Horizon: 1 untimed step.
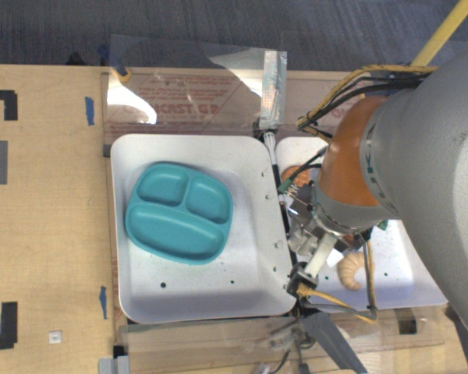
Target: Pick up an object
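A teal divided plate (179, 211) lies in the left bin (242, 287). My gripper (303, 228) hangs low over the left part of the right bin (402, 275), close to the wall between the two bins. The grey arm with its orange band hides most of that bin. A tan, croissant-shaped object (349, 272) lies in the right bin just right of the gripper. A small orange thing (297, 174) peeks out by the bin's far left side, behind the wrist.
A clear plastic sheet (187, 100) with a taped strip stands behind the bins. A sliver of something green (383, 225) shows at the arm's edge. Wooden bench surface extends to the left, with black markers on it.
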Tool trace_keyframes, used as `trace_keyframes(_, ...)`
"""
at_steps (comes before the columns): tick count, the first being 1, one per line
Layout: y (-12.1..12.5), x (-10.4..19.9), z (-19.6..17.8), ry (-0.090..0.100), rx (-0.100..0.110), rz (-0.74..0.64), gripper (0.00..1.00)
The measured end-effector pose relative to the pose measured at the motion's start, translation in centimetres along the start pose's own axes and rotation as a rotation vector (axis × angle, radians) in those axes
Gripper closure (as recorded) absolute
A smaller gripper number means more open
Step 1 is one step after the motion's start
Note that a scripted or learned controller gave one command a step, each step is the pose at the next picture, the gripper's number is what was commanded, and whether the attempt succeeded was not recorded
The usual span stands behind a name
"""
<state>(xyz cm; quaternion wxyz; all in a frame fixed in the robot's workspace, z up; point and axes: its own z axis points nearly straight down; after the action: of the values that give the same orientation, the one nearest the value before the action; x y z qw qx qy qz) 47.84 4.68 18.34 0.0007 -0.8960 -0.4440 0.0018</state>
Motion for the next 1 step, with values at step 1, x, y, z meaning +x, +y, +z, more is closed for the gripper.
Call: trace_keyframes(1, -1.59, 2.09, -0.02, 0.000, 0.000, 0.385, 1.00)
